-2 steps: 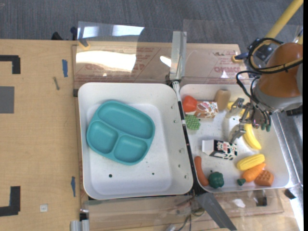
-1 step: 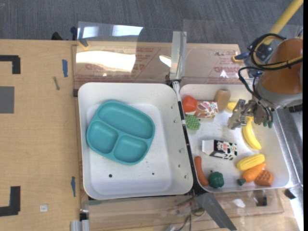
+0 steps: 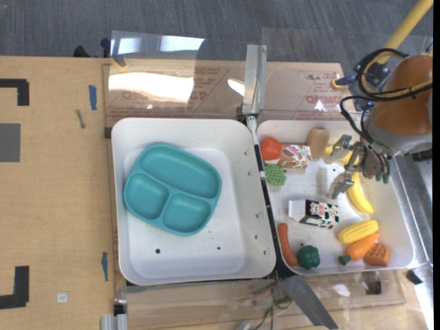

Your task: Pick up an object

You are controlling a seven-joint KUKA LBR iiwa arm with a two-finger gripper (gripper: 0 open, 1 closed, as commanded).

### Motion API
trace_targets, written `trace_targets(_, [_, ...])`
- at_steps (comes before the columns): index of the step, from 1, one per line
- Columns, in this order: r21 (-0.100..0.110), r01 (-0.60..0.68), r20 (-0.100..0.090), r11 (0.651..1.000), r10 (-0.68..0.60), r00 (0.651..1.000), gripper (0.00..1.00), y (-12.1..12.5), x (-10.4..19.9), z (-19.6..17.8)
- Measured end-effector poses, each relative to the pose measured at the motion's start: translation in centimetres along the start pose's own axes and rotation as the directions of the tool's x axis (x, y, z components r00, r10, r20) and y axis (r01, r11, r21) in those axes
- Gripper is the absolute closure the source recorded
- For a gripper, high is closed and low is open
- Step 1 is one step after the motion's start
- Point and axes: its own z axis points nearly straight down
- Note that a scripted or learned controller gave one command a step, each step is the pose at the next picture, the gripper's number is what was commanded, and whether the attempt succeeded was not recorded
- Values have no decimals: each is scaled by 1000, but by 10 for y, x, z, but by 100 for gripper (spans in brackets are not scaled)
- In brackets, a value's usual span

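At nine o'clock on the table, we see a smooth teal divided plate (image 3: 172, 188) in the left bin (image 3: 137, 253). Right bin (image 3: 405, 246): a flat printed milk carton (image 3: 315, 212) at centre, light and stiff, probably best pinched across its narrow sides. Toward four o'clock lie glossy plastic corn (image 3: 357, 231) and a curved banana (image 3: 359, 196), likely slippery. The hand (image 3: 342, 184) hovers just above the carton, fingers (image 3: 338, 187) narrowly parted, holding nothing.

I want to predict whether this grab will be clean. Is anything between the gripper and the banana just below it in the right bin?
Nothing visible stands between them. The gripper hangs in the right bin just up and left of the banana, over bare floor. The black-and-white carton lies lower left, off that path.
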Motion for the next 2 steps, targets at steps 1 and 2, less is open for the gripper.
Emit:
trace_targets(1, [1, 30, -17, 1000, -30, 999, 0, -49, 20, 13])
trace_targets(2, [0, 66, -17, 998, -66, 998, 0, -42, 22, 13])
